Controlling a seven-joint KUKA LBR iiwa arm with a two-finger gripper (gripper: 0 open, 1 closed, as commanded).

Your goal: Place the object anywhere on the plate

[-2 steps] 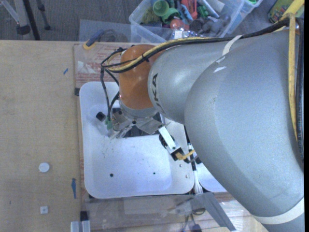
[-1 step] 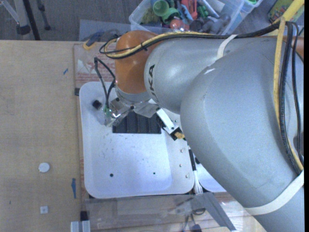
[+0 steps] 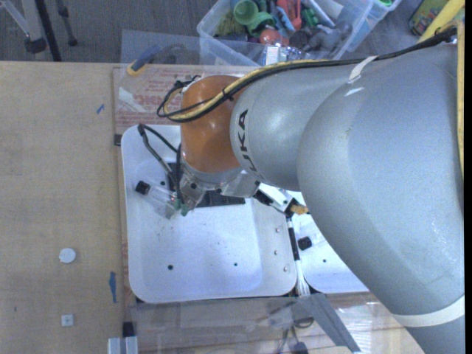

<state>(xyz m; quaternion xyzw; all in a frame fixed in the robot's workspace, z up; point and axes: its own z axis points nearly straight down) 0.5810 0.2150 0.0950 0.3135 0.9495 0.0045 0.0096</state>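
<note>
**Arm low over the left bin, gripper end at its upper-left part**

The grey arm [image 3: 354, 146] comes in from three o'clock and covers most of the right bin [image 3: 324, 271]. Its orange band [image 3: 210, 127] sits over the twelve o'clock edge of the left bin [image 3: 199, 264]. Below the band, toward seven o'clock, the gripper [image 3: 179, 203] points down at the bin floor; whether it is spread or pressed together cannot be told from here. A small dark-and-clear object [image 3: 142, 188] lies on the white floor just beside the gripper, at its ten o'clock, apart from it. A clear tub of coloured toys [image 3: 287, 13] stands beyond the bench at twelve o'clock. A small white disc [image 3: 67, 255] lies on the bench top at nine o'clock.
</note>
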